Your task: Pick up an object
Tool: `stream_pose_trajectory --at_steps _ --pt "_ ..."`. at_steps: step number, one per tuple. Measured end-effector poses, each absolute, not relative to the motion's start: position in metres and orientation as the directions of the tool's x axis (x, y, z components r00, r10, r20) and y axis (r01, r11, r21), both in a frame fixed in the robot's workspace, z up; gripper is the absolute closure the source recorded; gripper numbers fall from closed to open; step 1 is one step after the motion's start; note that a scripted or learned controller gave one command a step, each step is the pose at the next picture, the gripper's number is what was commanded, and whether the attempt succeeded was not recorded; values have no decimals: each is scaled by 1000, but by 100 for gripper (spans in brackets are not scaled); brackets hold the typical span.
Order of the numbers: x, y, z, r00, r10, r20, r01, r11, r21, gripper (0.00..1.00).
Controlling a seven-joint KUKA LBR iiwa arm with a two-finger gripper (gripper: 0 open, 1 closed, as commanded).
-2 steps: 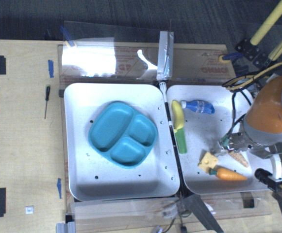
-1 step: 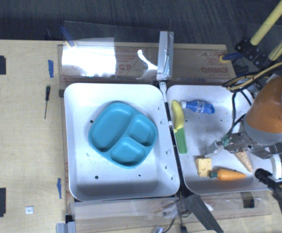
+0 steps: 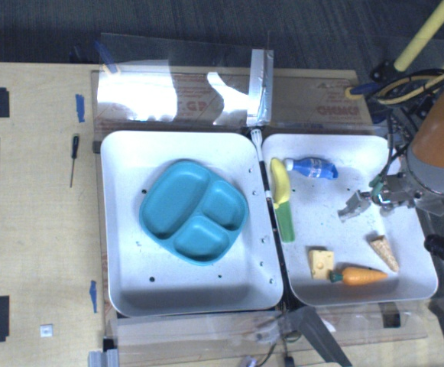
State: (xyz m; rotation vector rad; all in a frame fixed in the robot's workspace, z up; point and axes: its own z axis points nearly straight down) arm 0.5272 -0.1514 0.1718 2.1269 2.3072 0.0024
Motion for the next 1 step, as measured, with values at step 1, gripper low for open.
stream_pose_trajectory --at_steps 1 --pt "479 -216 118 -19 1000 11 1000 20 -9 0"
